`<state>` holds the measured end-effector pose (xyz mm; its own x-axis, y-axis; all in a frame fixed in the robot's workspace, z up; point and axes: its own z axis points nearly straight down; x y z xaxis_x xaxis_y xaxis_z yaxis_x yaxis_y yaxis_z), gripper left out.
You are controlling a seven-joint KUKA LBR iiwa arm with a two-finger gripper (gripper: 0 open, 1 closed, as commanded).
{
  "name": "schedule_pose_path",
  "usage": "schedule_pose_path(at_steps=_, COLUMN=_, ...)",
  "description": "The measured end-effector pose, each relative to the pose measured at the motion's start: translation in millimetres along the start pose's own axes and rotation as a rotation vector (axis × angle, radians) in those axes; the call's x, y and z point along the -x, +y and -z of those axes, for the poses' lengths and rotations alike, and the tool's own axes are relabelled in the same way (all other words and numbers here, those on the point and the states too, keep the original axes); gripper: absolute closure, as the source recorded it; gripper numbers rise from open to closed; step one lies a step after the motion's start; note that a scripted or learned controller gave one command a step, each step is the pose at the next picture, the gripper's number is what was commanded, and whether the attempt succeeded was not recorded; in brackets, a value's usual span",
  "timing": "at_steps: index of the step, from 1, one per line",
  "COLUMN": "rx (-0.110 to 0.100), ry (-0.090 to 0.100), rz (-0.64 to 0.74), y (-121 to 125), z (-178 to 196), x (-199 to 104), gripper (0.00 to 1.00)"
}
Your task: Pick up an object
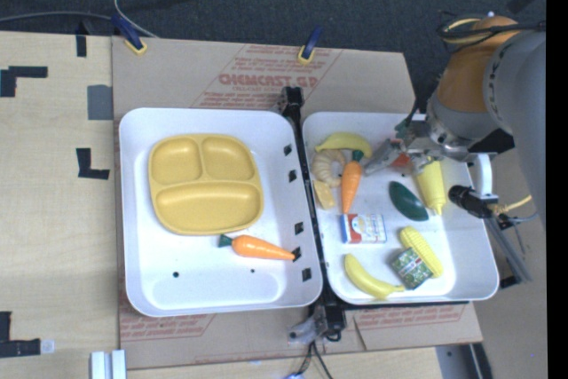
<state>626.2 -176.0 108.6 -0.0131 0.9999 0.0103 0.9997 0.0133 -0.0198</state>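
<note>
The grey arm (pixel 524 93), smooth metal with an orange band, comes in from the right over the right bin (pixel 475 280), a shallow white plastic tray. Far to the pincer's left sits the left bin (pixel 142 280), which holds a glossy yellow plate (pixel 206 182) with three compartments and a carrot (pixel 259 248) lying nearly level, tip to the right.

The pincer (pixel 383 159) hangs low over the right bin's upper part, its two thin fingers spread apart with nothing between them. Just to its left an orange carrot (pixel 351 185) lies with its long axis almost upright in the view, green top toward the pincer and tapered tip pointing down. Beyond that carrot are a curved banana (pixel 344 141) and a pale lumpy piece (pixel 327 175). Below and right of the pincer lie a dark green oval (pixel 409 201), a small box (pixel 363 229), corn (pixel 422 250) and another banana (pixel 368 279).
</note>
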Motion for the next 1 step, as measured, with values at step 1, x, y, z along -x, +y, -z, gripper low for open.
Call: schedule_pose_path(at_steps=1, rx=0.024, ry=-0.008, rz=-0.008, y=-38.7, z=-25.1, x=1.9, gripper=0.0)
